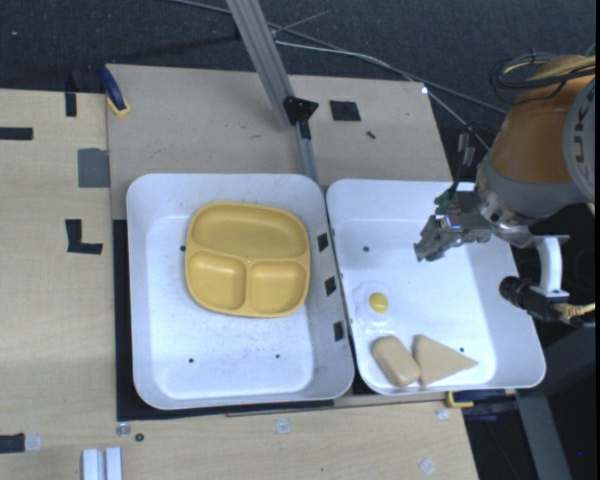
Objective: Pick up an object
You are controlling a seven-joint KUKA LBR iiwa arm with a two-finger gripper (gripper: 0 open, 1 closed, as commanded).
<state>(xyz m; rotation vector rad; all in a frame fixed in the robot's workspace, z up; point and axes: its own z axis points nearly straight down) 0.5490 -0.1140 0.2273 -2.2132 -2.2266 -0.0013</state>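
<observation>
Tan, probably light and rigid, the bread-like roll (394,360) and wedge (442,358) lie at the lower right of the frame in the right bin (500,298), best taken across their narrow sides, while the gripper (435,243) hangs above, its opening unclear.

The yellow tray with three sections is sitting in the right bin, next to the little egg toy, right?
Not quite. The camera view shows the yellow tray in the left bin. The little egg toy lies in the right bin, so the two are not next to each other.
</observation>
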